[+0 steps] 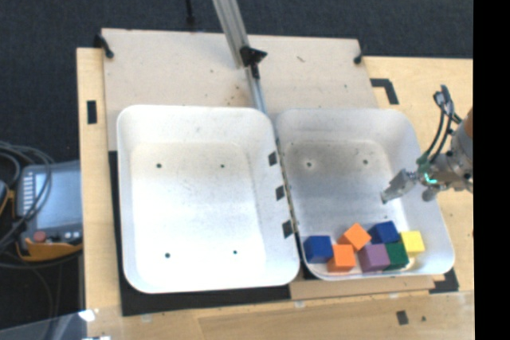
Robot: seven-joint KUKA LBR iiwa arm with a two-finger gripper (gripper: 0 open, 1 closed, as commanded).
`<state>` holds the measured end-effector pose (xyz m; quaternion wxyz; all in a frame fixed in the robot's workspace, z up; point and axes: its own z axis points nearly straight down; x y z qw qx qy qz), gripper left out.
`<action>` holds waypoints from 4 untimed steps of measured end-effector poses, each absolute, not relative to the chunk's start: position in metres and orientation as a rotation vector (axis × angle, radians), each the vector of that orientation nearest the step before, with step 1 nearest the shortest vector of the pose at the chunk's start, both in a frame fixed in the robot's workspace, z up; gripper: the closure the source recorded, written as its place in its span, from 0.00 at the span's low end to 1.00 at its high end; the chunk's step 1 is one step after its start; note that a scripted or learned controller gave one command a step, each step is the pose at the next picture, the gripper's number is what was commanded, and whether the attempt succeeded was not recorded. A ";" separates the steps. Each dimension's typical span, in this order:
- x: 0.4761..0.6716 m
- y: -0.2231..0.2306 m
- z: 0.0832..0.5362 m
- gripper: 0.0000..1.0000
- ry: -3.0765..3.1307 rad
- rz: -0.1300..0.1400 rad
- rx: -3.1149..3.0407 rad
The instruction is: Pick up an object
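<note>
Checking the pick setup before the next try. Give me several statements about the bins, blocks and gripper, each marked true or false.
1. All the blocks lie in the right bin. True.
2. The yellow block sits in the left bin. False: it is in the right bin, at its near right corner.
3. The gripper hangs over the right bin's right side. True.
4. The purple block is between the fingers. False: it lies in the bin among the other blocks.

Small coloured cubes (368,247) lie clustered at the right bin's (335,131) near edge
</note>
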<state>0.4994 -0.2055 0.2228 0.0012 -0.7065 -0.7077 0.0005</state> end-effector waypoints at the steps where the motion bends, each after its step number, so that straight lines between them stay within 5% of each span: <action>1: 0.500 -0.205 0.225 0.00 -2.224 -0.002 -2.221; 3: 0.505 -0.195 0.116 0.00 -2.213 0.004 -2.227; 4: 0.506 -0.197 0.098 0.00 -2.219 0.001 -2.229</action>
